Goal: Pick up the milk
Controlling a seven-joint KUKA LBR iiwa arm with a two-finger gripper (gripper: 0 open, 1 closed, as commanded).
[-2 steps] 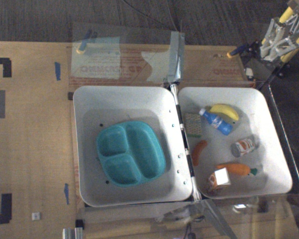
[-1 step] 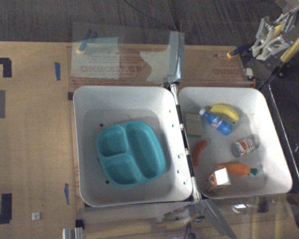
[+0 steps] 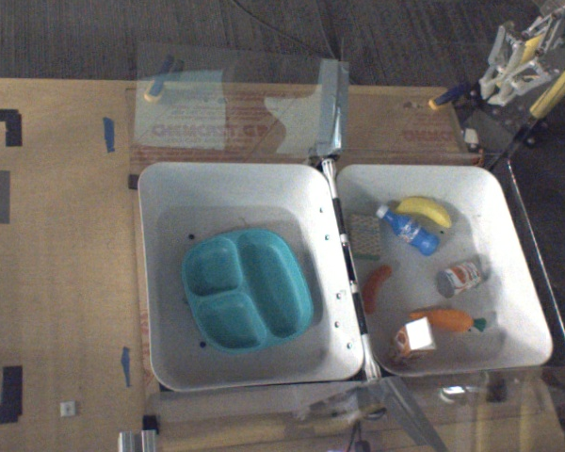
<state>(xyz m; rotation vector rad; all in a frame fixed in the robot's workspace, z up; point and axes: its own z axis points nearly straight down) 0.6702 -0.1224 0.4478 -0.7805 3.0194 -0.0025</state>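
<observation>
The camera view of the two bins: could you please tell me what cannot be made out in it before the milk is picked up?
- Milk carton: too small and blurred to read its print.
- Can: label illegible, too small.
- Carrot: its near end is hidden behind the milk carton.
- Flat patch at the right bin's left wall: too dim to identify.
- Equipment at the top right corner: cut off by the edge and blurred.
</observation>
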